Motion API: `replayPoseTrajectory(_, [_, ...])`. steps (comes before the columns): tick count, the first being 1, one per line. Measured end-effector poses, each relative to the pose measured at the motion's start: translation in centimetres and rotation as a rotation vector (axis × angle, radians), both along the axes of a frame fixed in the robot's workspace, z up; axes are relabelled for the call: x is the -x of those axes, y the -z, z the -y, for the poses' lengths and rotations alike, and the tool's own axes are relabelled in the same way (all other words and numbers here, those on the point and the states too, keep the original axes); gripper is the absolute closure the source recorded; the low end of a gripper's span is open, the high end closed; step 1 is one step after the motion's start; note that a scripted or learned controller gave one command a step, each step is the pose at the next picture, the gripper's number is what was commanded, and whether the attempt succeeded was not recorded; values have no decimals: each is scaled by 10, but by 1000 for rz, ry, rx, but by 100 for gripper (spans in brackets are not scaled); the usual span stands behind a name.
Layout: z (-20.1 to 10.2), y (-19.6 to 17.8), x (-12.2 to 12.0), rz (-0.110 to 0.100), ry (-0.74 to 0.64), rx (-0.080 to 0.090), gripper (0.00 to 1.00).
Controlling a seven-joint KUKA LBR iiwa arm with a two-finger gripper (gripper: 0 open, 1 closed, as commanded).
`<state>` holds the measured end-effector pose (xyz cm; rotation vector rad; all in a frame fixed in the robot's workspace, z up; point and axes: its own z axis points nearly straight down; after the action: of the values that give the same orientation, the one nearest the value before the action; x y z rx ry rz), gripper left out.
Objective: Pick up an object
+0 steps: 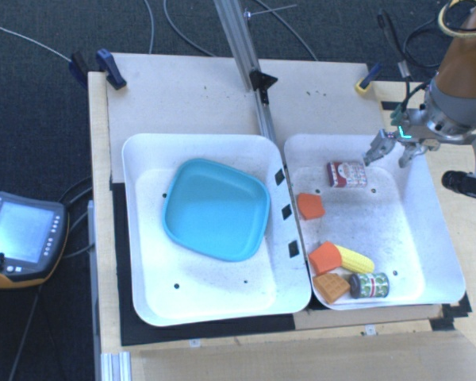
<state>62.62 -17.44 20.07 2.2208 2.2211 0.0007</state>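
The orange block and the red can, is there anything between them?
No. In the camera view, just bare white bin floor lies between the orange block and the red can.

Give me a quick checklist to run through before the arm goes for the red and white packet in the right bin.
1. Gripper near target: ok, it hangs just right of the red and white packet.
2. Fingers spread: ok, they look apart.
3. Nothing held: ok, nothing sits between the fingers.
4. Packet free of neighbours: ok, the orange block lies apart from it.
5. Packet inside the right bin: ok, near the far wall.
6. Packet's thickness for grasping: cannot tell.
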Motion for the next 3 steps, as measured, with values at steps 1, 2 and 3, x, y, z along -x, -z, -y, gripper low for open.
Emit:
replayPoseTrajectory(1, [0, 0, 0, 0, 0, 0, 0])
replayPoseTrajectory(2, [6, 54, -7, -5, 0, -1, 0])
replayPoseTrajectory(3, [6, 105, -7, -2, 0, 0, 0])
